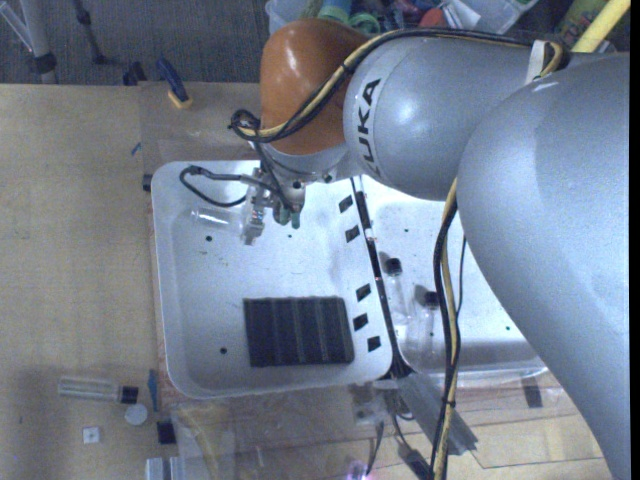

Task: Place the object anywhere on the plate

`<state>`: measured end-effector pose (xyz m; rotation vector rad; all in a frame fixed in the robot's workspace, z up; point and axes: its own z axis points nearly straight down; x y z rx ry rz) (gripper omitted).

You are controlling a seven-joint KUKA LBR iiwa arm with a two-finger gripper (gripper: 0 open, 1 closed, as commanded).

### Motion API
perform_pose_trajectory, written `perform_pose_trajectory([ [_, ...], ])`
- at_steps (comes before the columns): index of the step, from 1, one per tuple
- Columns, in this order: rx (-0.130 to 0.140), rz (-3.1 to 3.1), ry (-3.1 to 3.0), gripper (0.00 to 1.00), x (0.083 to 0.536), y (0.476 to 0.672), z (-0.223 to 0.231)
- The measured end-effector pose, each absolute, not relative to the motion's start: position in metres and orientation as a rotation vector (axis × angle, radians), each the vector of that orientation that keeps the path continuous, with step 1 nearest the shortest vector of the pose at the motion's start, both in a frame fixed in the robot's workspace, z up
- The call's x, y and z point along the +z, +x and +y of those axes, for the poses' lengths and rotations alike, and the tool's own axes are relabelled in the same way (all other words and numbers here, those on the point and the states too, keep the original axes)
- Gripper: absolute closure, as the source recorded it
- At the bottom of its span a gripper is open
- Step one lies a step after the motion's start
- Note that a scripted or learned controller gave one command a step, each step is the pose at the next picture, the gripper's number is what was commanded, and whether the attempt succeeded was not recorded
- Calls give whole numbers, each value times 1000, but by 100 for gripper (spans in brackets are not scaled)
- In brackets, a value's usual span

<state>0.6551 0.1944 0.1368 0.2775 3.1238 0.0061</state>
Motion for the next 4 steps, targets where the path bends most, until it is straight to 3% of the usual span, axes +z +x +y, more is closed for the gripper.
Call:
perform_pose_trajectory([
  [1,6,3133,111,100,282,659,226],
  [2,5,3116,341,100,385,661,198],
  [3,-1,2996,949,100,364,656,226],
  [4,-5,2647,1698,100,299,653,225],
])
